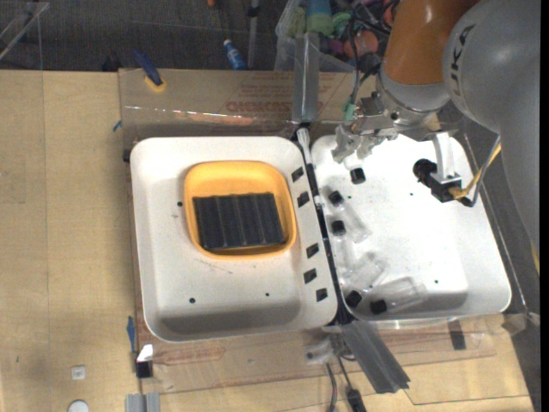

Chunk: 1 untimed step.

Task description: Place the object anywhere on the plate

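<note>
Tabletop (60, 230) of pale wood bearing two shallow white bins side by side, seen from above at a slant. The left bin (163, 230) holds a yellow plate (236, 172) with rounded corners, set a little toward the far side of the bin. A black ribbed slab (238, 220) lies flat on the plate, inside its rim, with its ribs running front to back; it covers most of the plate's nearer half.

The right bin (446, 247) contains several small black pieces (357, 175) scattered along its left side, and clear plastic pieces (371, 270) near its front left corner. A row of black tabs (310, 250) lines the divide between the bins.

The grey arm (489, 50), with its orange band (425, 15), enters from the right. Its pincer (356, 140) hangs over the far left corner of the right bin, well apart from the plate and the slab. Whether the pincer is wide or narrow cannot be told, and nothing can be seen held in it.
</note>
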Each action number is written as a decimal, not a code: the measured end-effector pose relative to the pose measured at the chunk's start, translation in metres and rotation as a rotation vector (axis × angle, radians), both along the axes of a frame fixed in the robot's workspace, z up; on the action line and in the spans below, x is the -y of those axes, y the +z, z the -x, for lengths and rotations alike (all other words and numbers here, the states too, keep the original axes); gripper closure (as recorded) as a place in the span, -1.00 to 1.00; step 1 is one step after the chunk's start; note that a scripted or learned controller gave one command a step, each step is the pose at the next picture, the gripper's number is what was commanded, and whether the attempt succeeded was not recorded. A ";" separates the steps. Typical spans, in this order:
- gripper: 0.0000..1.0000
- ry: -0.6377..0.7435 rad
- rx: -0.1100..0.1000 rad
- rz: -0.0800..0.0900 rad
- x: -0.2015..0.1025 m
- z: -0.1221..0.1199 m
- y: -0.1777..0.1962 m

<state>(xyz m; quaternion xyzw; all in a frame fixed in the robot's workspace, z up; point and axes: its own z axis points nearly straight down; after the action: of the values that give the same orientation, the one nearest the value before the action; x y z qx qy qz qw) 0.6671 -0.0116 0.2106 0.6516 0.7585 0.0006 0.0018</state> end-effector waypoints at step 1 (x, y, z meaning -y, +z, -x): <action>1.00 0.080 -0.007 -0.002 -0.033 0.011 -0.026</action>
<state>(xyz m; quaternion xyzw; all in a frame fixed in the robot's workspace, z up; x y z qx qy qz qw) 0.6562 0.0215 0.1845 0.6208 0.7840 -0.0007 -0.0016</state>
